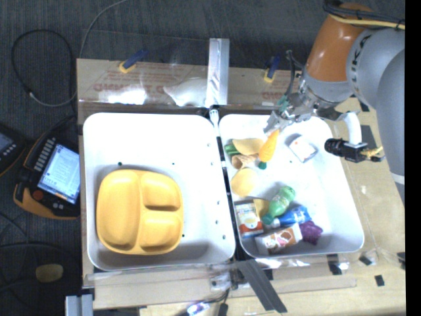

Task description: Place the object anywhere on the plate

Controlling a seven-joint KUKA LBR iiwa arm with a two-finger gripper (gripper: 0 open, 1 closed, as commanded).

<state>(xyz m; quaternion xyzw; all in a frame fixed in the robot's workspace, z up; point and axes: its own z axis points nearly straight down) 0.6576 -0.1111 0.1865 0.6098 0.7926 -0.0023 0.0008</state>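
While the yellow divided plate (139, 211) lies in the left bin (152, 125), the gripper (281, 118) hangs over the right bin's (342, 196) far end, fingers closed, it seems, on the top of an orange carrot-like toy (268, 147). That toy dangles well right of the plate, above a heap of play food (276, 216).

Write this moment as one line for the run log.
gripper: over right bin, orange carrot-shaped toy hanging under it | yellow compartment plate: in left bin, nothing on it
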